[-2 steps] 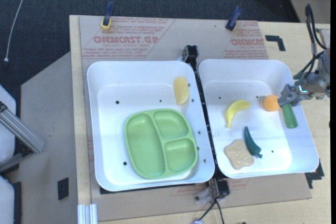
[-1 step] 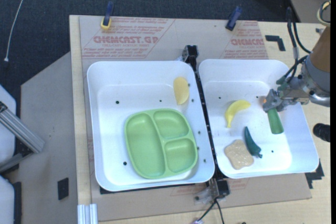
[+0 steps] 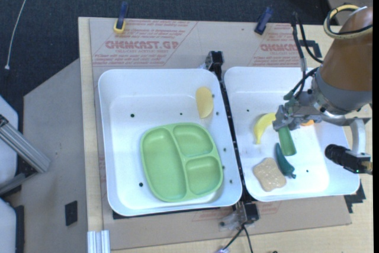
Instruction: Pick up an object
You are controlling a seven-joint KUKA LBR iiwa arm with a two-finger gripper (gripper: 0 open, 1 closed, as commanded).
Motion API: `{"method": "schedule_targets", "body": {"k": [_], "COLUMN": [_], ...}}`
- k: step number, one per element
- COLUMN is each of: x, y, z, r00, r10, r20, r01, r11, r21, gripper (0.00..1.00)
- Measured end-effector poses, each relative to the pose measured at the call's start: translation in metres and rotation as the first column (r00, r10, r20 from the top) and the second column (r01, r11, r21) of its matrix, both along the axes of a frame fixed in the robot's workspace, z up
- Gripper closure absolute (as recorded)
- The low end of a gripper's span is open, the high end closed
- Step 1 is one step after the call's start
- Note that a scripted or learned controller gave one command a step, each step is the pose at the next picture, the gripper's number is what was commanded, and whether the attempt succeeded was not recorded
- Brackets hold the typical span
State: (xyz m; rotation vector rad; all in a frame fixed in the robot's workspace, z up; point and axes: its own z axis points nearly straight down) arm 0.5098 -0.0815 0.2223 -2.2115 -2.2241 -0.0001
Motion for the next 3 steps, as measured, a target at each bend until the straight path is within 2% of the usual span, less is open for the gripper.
{"method": "schedule_targets", "body": {"k": [1, 2, 3], "x": [0.004, 0.0, -0.003], "y": [0.053, 0.117, 0.162], "z": [0.008, 0.006, 0.003], "r00": [1.0, 1.0, 1.0], "r10": [-0.004, 0.002, 0.0], "r20": [0.005, 0.002, 0.001], "r01": [0.004, -0.002, 0.0], "r11": [1.0, 1.0, 1.0], "r21": [-0.003, 0.0, -0.002], "gripper": [1.0, 1.0, 1.0]}}
